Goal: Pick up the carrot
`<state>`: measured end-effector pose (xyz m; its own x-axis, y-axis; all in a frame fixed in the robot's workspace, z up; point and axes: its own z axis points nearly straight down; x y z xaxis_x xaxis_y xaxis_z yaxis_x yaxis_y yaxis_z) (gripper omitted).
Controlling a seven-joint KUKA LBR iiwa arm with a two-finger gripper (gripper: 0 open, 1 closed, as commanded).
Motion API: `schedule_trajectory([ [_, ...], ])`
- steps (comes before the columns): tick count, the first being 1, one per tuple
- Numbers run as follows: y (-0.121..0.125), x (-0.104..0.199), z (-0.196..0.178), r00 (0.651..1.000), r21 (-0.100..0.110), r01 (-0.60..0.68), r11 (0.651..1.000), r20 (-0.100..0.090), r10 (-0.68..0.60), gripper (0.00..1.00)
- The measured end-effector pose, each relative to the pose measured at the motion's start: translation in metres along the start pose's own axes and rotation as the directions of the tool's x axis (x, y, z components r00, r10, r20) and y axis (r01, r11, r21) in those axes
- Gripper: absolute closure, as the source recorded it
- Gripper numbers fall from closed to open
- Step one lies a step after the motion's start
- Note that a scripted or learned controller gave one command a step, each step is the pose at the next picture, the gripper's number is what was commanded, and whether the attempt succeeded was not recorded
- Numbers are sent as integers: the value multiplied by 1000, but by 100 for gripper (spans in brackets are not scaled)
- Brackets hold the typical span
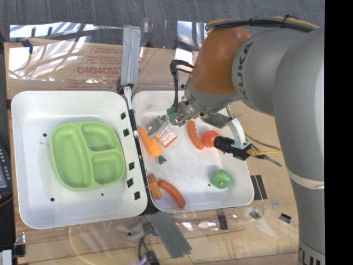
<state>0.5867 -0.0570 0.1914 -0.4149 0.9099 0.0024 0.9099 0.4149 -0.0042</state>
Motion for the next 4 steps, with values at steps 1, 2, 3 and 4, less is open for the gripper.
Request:
schedule_trajectory([
  [1, -43, -46, 100, 987, -2, 163, 987, 2, -163, 0],
  [2, -13, -69, 99, 997, -4, 82, 997, 2, -82, 0],
  [3, 14, -57, 99, 1000, -4, 28, 1000, 2, -28, 0],
  [4, 48, -67, 98, 985, -4, 172, 985, 4, -172, 0],
])
